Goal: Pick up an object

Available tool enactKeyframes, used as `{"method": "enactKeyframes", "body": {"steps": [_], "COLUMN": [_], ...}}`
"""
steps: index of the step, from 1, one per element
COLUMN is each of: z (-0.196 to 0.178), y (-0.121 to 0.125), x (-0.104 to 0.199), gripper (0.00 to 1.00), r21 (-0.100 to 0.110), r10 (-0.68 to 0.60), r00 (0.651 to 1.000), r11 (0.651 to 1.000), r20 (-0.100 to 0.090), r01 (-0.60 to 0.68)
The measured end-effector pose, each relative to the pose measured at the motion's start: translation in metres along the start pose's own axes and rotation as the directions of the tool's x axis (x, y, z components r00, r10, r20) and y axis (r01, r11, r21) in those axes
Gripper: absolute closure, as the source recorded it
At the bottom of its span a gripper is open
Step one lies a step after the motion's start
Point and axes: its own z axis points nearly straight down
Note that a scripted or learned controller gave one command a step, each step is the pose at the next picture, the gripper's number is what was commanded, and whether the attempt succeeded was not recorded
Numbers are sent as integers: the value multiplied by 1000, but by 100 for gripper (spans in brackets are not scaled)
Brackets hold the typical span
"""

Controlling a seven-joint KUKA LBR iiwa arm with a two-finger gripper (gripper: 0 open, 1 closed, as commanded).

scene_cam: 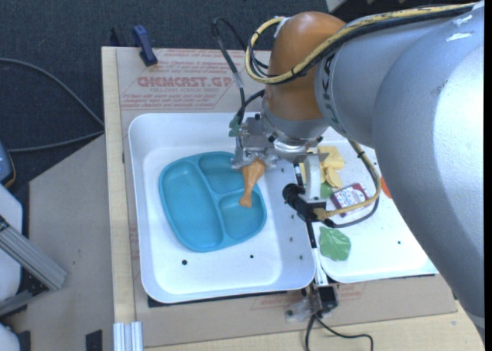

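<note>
Camera view is looking down on two white bins sitting side by side on a bench. The left bin (154, 265) is holding a blue divided plate (207, 203), lying flat near the bin's middle. The gripper (254, 159) is hanging over the plate's upper right part, and an orange drumstick-shaped toy (250, 182) is pointing down from it, its top tucked under the gripper and its lower tip reaching over the plate's right compartment. Whether the jaws are clamping the toy or merely standing over it, I cannot tell, since the grey arm (407, 111) and its orange band (304, 57) are crowding the spot.

The arm is also covering much of the right bin (384, 265). Peeking out beside it are a yellow piece (333, 163), a small dark red packet with a white label (350, 197) whose print is too small to read, and a green leaf-like item (335, 244) near the dividing wall. A black cable (307, 211) is trailing across that wall.

Behind the bins, red lettering (181, 84) on the board is reading roughly "CHEMCAST GP", upside down. A blue clamp (144, 44) is gripping the board's far edge.
</note>
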Motion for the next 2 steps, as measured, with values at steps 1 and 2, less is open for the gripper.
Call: {"method": "enactKeyframes", "body": {"steps": [1,2], "z": [-17,-16], "y": [24,-22], "x": [-67,-20], "gripper": [100,100], "r21": [-4,0], "r10": [3,0], "r00": [1000,1000], "r11": [1000,1000], "r20": [2,0], "r01": [-3,0]}}
